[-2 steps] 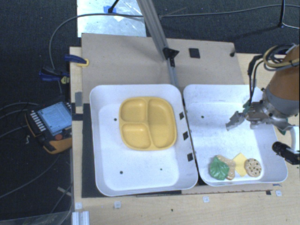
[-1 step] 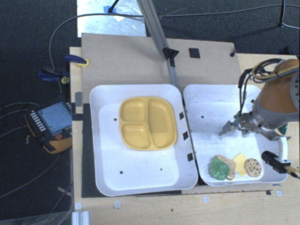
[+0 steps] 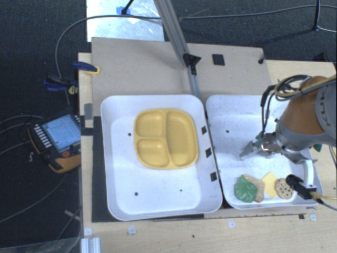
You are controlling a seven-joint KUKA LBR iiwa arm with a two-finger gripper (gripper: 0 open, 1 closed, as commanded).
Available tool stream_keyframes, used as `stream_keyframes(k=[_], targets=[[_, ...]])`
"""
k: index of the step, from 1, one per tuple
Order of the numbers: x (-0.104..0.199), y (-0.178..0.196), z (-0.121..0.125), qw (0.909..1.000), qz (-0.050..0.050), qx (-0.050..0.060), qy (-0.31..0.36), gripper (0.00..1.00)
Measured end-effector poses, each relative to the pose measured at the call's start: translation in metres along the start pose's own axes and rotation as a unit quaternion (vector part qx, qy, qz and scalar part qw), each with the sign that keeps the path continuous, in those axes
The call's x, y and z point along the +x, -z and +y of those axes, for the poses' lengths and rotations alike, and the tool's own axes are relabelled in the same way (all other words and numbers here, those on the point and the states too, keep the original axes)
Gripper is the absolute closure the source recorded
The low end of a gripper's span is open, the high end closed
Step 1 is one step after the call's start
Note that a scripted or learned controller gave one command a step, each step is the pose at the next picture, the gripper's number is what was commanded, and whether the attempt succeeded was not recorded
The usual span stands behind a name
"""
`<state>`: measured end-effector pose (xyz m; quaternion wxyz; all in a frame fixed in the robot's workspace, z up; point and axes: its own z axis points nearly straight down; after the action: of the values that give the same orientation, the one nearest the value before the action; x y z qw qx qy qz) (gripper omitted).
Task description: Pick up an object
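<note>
My gripper [image 3: 255,148] hangs low over the middle of the right bin [image 3: 231,115], with nothing seen in it. Along that bin's front edge lies a row of small food items: a green leafy piece [image 3: 243,189], a tan piece [image 3: 257,187] leaning on it, a yellow cheese wedge [image 3: 269,183] and a round speckled cookie [image 3: 284,188]. The gripper is a short way behind and above these items, apart from them. The grey arm with its orange band [image 3: 304,111] comes in from the right.
The left bin [image 3: 158,194] holds a yellow divided plate [image 3: 166,138] in its rear half. A metal pole [image 3: 174,25] slants over the bench behind the bins. Cables and a handheld device [image 3: 58,136] lie on the floor at the left.
</note>
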<state>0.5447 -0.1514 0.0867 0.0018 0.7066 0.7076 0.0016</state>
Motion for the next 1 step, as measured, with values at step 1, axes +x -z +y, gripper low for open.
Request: stream_keyframes(k=[1], targets=[[-0.0015, 0.0133, 0.0024, 1.0, -0.003, -0.005, 0.0, 1.0]])
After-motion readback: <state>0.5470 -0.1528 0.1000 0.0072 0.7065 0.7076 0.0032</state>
